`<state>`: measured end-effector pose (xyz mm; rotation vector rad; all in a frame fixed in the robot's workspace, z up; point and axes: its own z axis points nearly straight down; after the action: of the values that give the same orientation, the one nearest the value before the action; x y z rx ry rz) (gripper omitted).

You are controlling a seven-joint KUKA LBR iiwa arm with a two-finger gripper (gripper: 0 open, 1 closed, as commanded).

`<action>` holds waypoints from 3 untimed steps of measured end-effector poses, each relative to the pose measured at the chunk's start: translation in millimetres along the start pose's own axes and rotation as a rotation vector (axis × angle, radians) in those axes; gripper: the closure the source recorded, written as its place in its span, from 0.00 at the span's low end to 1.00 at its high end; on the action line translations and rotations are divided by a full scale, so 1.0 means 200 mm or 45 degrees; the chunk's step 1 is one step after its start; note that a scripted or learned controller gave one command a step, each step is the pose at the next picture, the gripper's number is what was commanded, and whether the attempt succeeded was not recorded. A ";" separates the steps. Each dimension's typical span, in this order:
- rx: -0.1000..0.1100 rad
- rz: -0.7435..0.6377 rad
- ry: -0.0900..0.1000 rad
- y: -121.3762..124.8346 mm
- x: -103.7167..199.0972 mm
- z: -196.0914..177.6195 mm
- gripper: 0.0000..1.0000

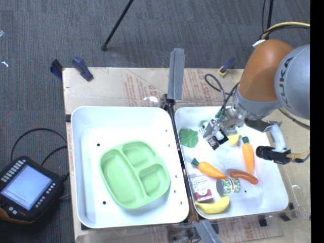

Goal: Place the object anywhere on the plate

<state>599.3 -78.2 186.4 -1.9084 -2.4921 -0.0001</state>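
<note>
- Dark grey carpet is surrounding a cardboard-topped table (126,87) that is carrying two shallow white bins side by side, with a handheld control pendant (25,186) lying on the floor off the table's left edge.
- The left white bin (83,135) is holding a pale green three-compartment plastic plate (134,173), sitting near the bin's middle with nothing resting on it, so the placing is not yet done.
- The right white bin (273,196) is holding the candidates: a flat green leaf-shaped toy (188,137) by its left wall, two orange toy carrots (211,170) (247,157), a red toy sausage (244,176), a small labelled can (230,186), a small red-and-white carton (201,185) and a yellow toy banana (215,205) along its near edge.
- The hand (215,134) is hanging over the far left part of the right bin, near the leaf; whether it is spread or pinching anything cannot be told.
- Judging from this, picking, carrying and releasing are all remaining.
- The raised walls between the bins are calling for a lift; the plate is offering broad open room.
</note>
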 end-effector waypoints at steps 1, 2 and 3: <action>0.001 0.160 -0.001 0.16 -0.14 -0.01 1.00; 0.004 -0.217 0.001 -0.23 0.15 0.00 1.00; 0.003 -0.217 0.001 -0.23 0.15 0.00 0.00</action>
<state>546.9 -60.7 186.1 -1.6887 -2.6436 0.0024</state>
